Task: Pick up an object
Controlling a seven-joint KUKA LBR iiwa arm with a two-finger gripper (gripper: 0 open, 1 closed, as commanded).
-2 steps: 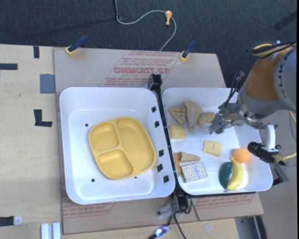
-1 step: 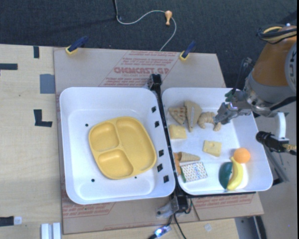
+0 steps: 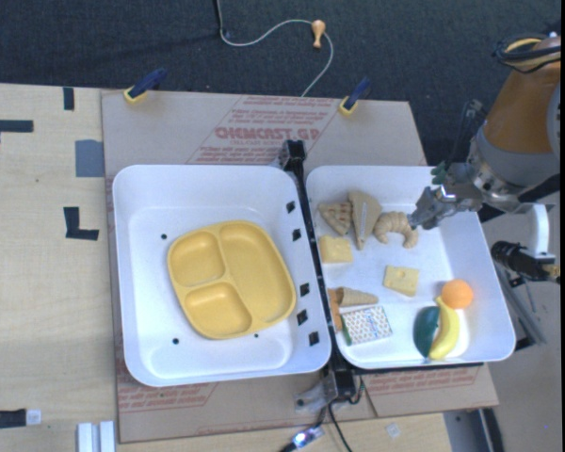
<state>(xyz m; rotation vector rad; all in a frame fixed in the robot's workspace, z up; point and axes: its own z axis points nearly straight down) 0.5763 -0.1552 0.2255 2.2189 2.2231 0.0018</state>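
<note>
Whether the jaws are spread or pressed together cannot be told from this slanted overhead view; the gripper (image 3: pixel 426 211) hangs low over the right bin (image 3: pixel 471 252), its dark tip just beside the right end of a croissant (image 3: pixel 395 227). Nothing can be seen pinched there. The arm (image 3: pixel 523 121) reaches in from the right, over the bin's far right edge.

Food pieces crowd the right bin. At its far left lie a ridged pastry (image 3: pixel 336 217) and a wedge of bread (image 3: pixel 364 217), touching or nearly so, with the croissant just to their right. A pale yellow cheese cube (image 3: pixel 335 250) sits by the left wall, and a second yellow square (image 3: pixel 401 280) lies nearer the middle, with bare white floor around it. Along the near edge sit a sandwich slice (image 3: pixel 354 298), a checked packet (image 3: pixel 365 325), and at the near right corner a green piece (image 3: pixel 426 330), a banana (image 3: pixel 448 332) and an orange (image 3: pixel 458 294), close together. Open floor remains along the right wall between gripper and orange.

The left bin (image 3: pixel 141 281) holds a yellow divided tray (image 3: pixel 232 278), set at a slant near the middle, with bare white floor all round it, widest toward the far edge. A black divider (image 3: pixel 306 252) joins the two bins.
</note>
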